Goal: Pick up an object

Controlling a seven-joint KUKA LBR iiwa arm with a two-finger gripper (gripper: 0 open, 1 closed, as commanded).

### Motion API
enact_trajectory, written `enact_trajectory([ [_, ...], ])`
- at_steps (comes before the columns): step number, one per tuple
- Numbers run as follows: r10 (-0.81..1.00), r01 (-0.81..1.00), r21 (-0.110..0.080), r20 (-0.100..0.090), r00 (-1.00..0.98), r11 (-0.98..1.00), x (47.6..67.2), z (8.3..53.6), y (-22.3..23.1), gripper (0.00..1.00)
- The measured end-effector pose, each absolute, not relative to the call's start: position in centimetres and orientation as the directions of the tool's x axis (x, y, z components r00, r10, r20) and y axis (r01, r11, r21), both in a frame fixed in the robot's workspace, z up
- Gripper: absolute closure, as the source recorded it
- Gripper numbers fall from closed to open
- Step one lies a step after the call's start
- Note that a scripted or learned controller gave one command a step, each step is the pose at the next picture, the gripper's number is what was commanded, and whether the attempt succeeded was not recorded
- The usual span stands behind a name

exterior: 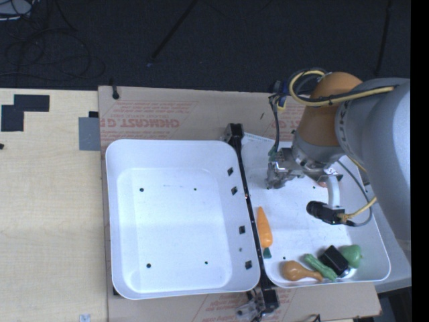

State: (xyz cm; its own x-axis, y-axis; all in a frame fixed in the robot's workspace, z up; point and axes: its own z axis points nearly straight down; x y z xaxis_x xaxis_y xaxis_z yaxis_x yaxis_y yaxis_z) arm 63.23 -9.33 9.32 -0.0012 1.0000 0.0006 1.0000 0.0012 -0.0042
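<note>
Nearest the camera, along the bottom edge of the right bin (375,247), sits a small cluster of things. A tan, pear-shaped object (299,271) lies at about six o'clock in that bin, with a slim green piece (319,265) just beside it. A black block (333,259) rests against the green piece, and a rounded green lump (352,253) sits touching the block at about five o'clock.

A little farther up, an orange carrot (265,227) lies along the bin's left wall at about eight o'clock, its pointed end toward the far side. It is slim, tapered and bright orange, and a small dark green bit (267,252) sits at its near end.

The left bin (114,200) is white and shallow, with a few small dark dots on its floor.

Farther back, the gripper (275,178) hangs over the upper left part of the right bin, at about eleven o'clock. The carrot lies apart from it, toward six o'clock of the fingertips. The fingers look drawn close together with nothing between them, though the view is blurred there. Behind it rises the grey arm (375,133) with its orange band (332,99), and yellow and black cables (305,84) loop around the wrist.
</note>
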Motion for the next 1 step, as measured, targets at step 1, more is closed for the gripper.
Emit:
enact_trajectory([
  [1, 1.000, 1.000, -0.006, 0.001, 0.001, -0.001, 63.21, 10.31, -9.42, 1.00],
])
